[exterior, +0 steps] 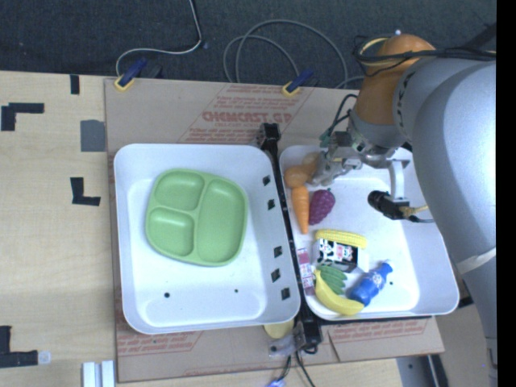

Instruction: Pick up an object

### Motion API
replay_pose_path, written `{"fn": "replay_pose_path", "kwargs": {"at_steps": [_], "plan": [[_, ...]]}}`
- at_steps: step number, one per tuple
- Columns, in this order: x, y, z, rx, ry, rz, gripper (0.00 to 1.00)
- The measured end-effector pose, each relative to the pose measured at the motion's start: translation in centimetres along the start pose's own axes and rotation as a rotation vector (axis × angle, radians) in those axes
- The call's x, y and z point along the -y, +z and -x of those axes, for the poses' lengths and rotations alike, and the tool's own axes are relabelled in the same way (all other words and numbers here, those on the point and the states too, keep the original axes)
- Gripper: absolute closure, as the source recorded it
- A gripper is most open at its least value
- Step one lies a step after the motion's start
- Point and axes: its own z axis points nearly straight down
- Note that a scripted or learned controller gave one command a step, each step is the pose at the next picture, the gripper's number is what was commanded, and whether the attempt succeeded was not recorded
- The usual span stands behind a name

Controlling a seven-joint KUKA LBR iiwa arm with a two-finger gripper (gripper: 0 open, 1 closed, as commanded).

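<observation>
Fingers (326, 170) too blurred for you to judge, gripper (330, 168) low at the right bin's (435, 297) far-left corner, just above your carrot (300, 206) and grapes (321, 205), banana (334, 295) and blue bottle (371, 283) near its front edge, green plate (196, 217) in the left bin (133, 297).

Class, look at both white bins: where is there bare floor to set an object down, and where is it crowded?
Left bin: bare floor borders the green plate on every side, widest along the near wall. Right bin: bare patch between the milk carton and the far-right wall. Crowded: the divider side, with carrot, grapes, banana, blue bottle, and under the gripper.
</observation>
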Motion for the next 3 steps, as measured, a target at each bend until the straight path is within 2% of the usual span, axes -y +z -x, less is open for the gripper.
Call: {"fn": "replay_pose_path", "kwargs": {"at_steps": [1, 2, 3], "plan": [[0.0, 0.0, 0.1, 0.001, 0.001, 0.0, 0.0], [5.1, 3.1, -0.4, -0.002, -0.002, 0.016, 0.0], [5.1, 2.3, -0.4, -0.003, -0.004, 0.01, 1.0]]}}
